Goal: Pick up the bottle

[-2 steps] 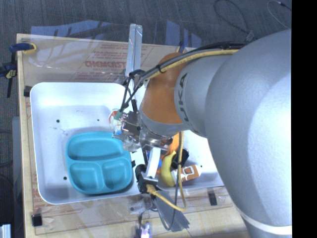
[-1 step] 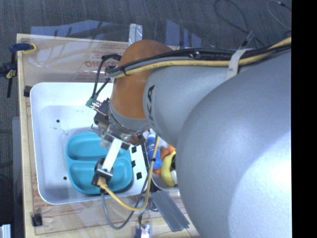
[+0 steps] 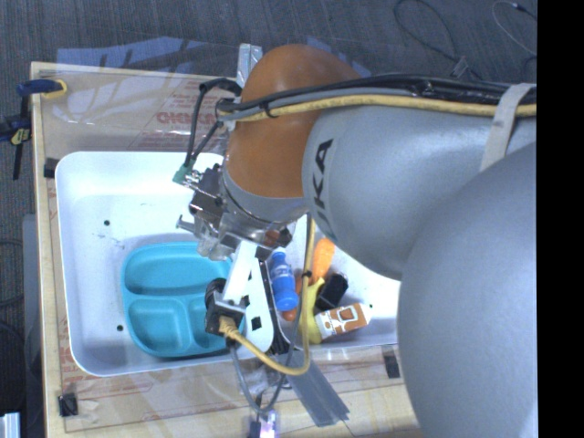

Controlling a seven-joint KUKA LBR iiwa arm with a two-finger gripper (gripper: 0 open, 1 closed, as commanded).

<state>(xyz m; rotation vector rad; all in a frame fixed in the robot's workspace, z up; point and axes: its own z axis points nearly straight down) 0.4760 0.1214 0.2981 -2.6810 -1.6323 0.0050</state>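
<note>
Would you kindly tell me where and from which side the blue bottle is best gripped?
The bottle: probably across its mid-body, from above. It seems to lie flat in the bin, so its width is the narrow span, and an orange thing crowds one side.

Place type: robotics lab or test cell.
Arm: large grey industrial arm point(image 3: 411, 208) with an orange band, reaching in from 3 o'clock, cables strapped along its housing.
Bench: pale wooden bench point(image 3: 137, 400), edge visible at 7 o'clock, bearing a shallow white bin point(image 3: 82, 208).
Clamp: blue clamp point(image 3: 36, 88) at the bench corner, 10 o'clock.
Sheet: clear plastic sheet point(image 3: 119, 89) with red print, along the bench at 11 o'clock.
Floor: grey carpet point(image 3: 137, 7) at 12 o'clock; loose cables point(image 3: 438, 26) lying on it at 1 o'clock.
</note>
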